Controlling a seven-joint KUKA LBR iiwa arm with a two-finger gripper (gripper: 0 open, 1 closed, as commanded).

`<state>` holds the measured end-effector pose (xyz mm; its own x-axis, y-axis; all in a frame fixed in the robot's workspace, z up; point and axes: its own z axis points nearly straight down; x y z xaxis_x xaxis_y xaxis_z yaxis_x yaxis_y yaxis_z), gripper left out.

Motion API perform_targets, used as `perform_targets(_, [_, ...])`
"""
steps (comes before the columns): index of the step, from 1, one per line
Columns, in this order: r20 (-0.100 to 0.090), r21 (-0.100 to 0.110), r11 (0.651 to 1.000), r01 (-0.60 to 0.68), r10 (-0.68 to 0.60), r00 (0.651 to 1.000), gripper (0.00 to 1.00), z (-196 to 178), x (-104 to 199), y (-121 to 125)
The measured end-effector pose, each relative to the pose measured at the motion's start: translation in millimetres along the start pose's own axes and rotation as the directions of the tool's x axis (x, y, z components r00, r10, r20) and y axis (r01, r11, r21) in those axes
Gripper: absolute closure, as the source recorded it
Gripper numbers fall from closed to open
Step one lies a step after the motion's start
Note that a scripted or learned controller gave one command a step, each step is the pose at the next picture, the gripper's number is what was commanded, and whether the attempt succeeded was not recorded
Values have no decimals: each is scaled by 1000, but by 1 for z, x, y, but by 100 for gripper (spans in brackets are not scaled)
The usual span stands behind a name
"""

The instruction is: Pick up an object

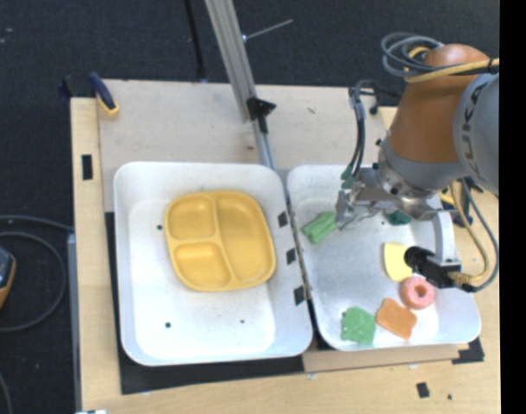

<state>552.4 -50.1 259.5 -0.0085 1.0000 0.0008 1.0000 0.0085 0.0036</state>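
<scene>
My gripper [347, 209] hangs over the upper left of the right bin [349, 274], below the grey and orange arm. A light green block [318, 228] lies just left of and below the gripper tip, close to the bin's left wall; whether the two touch is unclear. Along the right bin's near and right side lie a yellow piece [394, 261], a pink ring [417, 293], an orange piece [396, 318] and a darker green piece [358, 326]. A small teal piece [399, 219] peeks out beneath the wrist.
The left bin [142, 317] holds a yellow divided plate [220, 240]. A metal post [237, 59] rises slantwise behind the two bins. Black clips sit along the divider [294, 257] between the bins. Cables loop off the arm at the right.
</scene>
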Motion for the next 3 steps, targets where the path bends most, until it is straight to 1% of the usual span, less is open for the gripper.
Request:
perform_targets(1, [0, 1, 1000, -1, 1, 1000, 100, 1, 44, 23])
perform_targets(2, [0, 1, 1000, -1, 1, 1000, 100, 2, 91, 51])
perform_targets(3, [1, 0, 1000, -3, 3, 1000, 100, 16, 134, 84])
